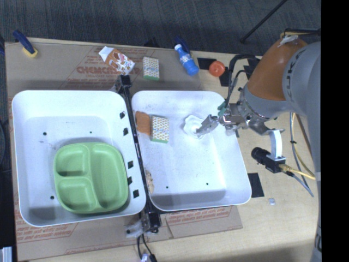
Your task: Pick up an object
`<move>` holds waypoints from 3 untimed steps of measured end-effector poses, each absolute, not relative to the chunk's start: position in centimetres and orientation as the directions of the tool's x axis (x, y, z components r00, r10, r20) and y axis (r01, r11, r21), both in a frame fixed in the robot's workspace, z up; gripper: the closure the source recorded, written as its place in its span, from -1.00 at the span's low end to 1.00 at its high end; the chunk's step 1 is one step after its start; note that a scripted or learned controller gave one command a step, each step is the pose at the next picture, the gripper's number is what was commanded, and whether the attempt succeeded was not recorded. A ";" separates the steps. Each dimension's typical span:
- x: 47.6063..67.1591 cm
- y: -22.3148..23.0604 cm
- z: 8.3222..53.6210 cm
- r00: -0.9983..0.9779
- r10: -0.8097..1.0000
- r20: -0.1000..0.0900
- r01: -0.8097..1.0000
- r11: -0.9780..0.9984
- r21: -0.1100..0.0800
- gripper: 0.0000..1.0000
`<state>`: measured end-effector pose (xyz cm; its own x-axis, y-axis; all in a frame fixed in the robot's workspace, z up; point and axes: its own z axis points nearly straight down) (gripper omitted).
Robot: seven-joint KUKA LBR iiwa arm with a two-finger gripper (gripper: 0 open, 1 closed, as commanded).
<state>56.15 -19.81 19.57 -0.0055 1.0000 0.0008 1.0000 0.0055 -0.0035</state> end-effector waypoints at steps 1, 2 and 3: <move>50.1 -21.1 9.2 -0.006 1.000 0.001 1.000 0.006 -0.004 -1.00; 52.3 -12.2 11.0 -0.010 1.000 0.001 1.000 0.010 -0.002 -1.00; 47.6 -12.7 9.1 -0.008 1.000 0.001 1.000 0.008 -0.005 -1.00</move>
